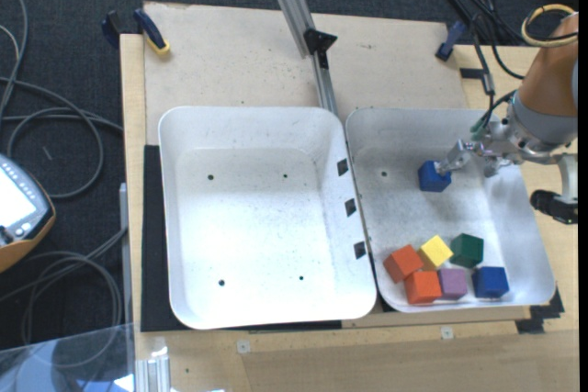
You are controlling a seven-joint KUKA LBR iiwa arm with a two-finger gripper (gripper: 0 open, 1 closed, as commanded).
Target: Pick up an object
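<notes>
you've got two white bins (pixel 184 197), lightly speckled with dark marks, on a tan counter (pixel 230 60). blue cube (pixel 434 177) near the silver claw (pixel 452 163). clustered cubes: two orange (pixel 401 263), yellow (pixel 436 251), green (pixel 469 249), purple (pixel 454 282), blue (pixel 491 282). arm (pixel 549 87) grey with an orange band. blue clamps (pixel 147 28) at the counter's back corners.

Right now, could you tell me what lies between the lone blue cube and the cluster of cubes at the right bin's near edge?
Nothing: in the camera view, bare white bin floor separates the lone blue cube from the cluster.
</notes>
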